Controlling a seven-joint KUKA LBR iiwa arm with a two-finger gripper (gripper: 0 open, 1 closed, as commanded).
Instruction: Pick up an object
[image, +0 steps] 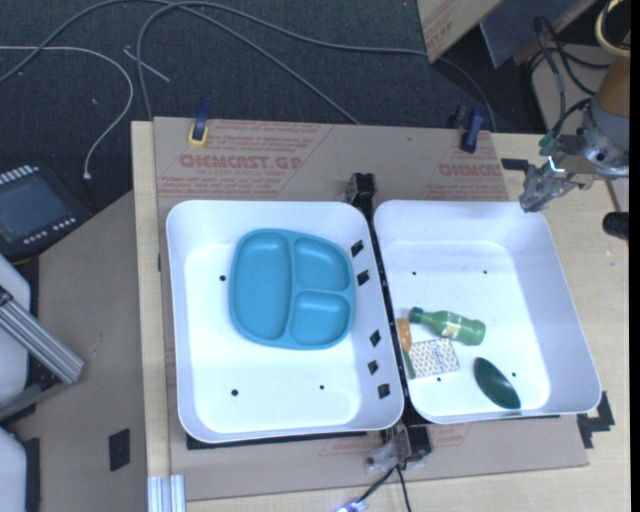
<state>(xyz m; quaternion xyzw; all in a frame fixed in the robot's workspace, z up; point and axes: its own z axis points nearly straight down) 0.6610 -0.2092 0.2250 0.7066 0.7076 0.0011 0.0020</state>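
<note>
The right bin (520, 255) holds a small green bottle (449, 323) lying on its side, a patterned square packet (434, 357) just below it, an orange piece (403, 332) at the packet's left, and a dark green oval object (496, 383) near the front right corner. My gripper (540, 190) hangs over the bin's far right corner, well away from these objects. Nothing shows between its fingers.
The left bin (200, 330) holds a blue three-compartment plate (292, 288). Black clips (361, 186) join the bins along the middle wall. Blue clamps (471, 126) hold the cardboard at the back. Cables and a cardboard box lie beyond the bench.
</note>
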